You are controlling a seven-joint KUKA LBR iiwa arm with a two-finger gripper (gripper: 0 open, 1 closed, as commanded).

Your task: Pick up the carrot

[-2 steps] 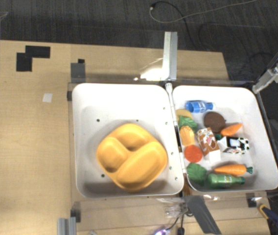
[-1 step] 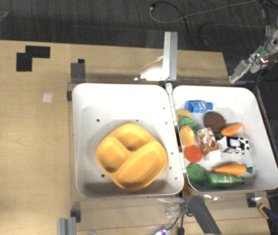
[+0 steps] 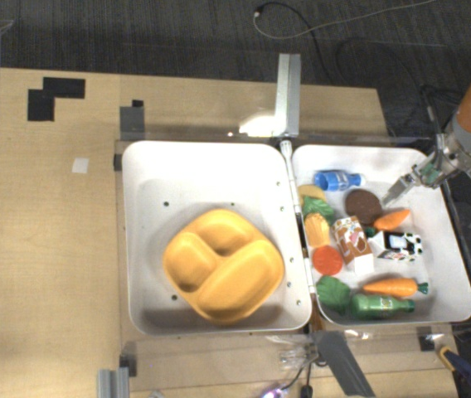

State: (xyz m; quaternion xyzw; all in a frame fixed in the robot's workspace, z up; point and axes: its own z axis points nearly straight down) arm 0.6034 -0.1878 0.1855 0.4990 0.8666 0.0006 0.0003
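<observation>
Hovering end effector [image 3: 396, 189] sits just above the carrot [image 3: 391, 219].

Tool [image 3: 401, 187] low, angled left

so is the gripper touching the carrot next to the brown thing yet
Apart: the camera view shows white bin floor between the gripper and the carrot.

Even overhead light, soft focus throughout

A glare patch [image 3: 260, 125] whitens the bench above the left bin [image 3: 144, 247]; the yellow tray [image 3: 223, 264] casts a faint shadow toward the lower left, and fine detail on the small toys blurs slightly
</observation>
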